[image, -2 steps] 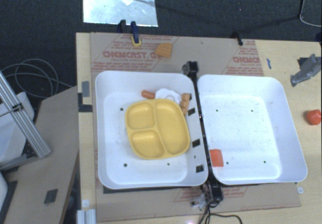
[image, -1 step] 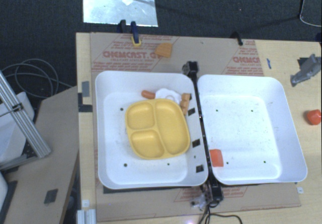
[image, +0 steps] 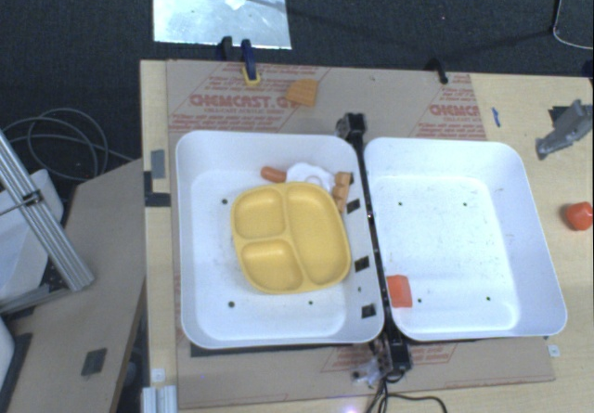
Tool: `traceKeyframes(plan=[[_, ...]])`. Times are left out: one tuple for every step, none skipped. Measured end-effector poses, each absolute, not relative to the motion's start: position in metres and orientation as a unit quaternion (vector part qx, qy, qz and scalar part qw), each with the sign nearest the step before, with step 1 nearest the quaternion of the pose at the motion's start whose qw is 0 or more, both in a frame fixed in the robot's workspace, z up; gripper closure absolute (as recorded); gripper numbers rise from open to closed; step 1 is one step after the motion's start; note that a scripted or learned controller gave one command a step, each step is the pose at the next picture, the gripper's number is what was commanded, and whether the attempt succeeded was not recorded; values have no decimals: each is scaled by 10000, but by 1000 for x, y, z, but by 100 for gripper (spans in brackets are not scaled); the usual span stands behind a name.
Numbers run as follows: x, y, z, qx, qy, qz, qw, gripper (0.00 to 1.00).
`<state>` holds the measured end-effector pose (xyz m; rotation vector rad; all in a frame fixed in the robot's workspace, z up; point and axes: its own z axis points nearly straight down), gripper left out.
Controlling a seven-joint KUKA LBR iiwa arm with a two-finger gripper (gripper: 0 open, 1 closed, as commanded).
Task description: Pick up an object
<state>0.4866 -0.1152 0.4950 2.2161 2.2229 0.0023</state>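
In the left bin [image: 200,216] a yellow divided plate [image: 288,237] lies flat near the middle. Just behind it are a small orange sausage-shaped piece [image: 273,174], a white object [image: 311,176] and a small tan block [image: 342,188] close to the bin's right wall. The right bin [image: 520,216] holds an orange-red block [image: 398,290] at its near left corner.
A tan sponge-like piece [image: 302,92] lies on the cardboard behind the left bin. On the bench at the far right are a grey metal piece [image: 562,129] and a small orange object [image: 579,214]. Black clips [image: 352,126] sit along the seam between the bins.
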Motion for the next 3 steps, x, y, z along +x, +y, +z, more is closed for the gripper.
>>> traceKeyframes(plan=[[487,-115,495,7060,7082,7,14,0],[486,-212,538,7092,7050,7,50,0],[487,-207,535,7059,7083,5,21,0]])
